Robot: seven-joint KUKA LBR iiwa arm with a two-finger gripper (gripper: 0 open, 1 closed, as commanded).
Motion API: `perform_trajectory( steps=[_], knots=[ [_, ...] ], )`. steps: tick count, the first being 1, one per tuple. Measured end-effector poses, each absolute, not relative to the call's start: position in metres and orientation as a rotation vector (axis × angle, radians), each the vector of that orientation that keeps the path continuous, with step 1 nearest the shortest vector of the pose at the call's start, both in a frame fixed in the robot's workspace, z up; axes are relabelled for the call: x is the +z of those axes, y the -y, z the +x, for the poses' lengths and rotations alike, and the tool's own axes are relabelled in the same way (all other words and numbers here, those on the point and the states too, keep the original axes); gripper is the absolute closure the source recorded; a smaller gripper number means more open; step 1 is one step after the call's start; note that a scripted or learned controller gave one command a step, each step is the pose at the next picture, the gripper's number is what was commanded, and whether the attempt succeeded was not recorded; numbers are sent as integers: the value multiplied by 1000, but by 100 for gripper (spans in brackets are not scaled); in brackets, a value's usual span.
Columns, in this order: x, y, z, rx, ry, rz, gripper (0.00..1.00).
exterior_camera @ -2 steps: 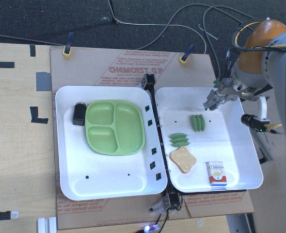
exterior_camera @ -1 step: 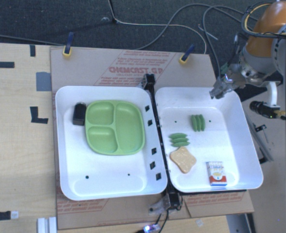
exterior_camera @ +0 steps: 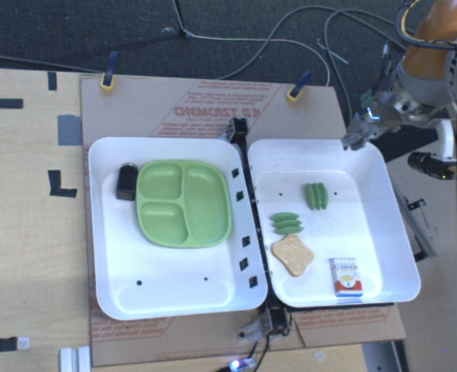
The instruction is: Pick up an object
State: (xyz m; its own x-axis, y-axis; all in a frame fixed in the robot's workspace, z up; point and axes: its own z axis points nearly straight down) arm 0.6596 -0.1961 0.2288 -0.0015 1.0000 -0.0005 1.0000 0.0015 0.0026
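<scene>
The arm enters at the upper right of the frame, its gripper point(exterior_camera: 355, 139) poised just over the upper right corner of the right bin point(exterior_camera: 383, 200), at or just outside the rim. At this size it cannot be told whether the claw is open or closed, and nothing is seen in it.

Inside the right bin, four things lie apart from one another. A dark green bean pod piece point(exterior_camera: 316, 195) sits upper centre, with bare white floor all round it and towards the right wall. A lighter green pod cluster point(exterior_camera: 286, 222) lies lower left of it, near the wall shared with the left bin. Just below that cluster, a slice of toast point(exterior_camera: 292, 255) lies flat, close to it. A small red and white carton point(exterior_camera: 345, 277) lies near the bin's lower edge, close to the bottom rim.

In the left bin point(exterior_camera: 108, 231), a green divided plate point(exterior_camera: 184, 203) fills the upper middle. A small black object point(exterior_camera: 126, 182) lies against its left side, near the left rim. The lower part of that bin is bare floor.
</scene>
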Motion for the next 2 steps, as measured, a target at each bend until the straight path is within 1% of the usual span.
perform_trajectory(
  steps=[1,2],
  knots=[
    [217,146,646,-3,-2228,2218,100],
    [222,94,621,-2,-2228,2218,100]
  ],
)
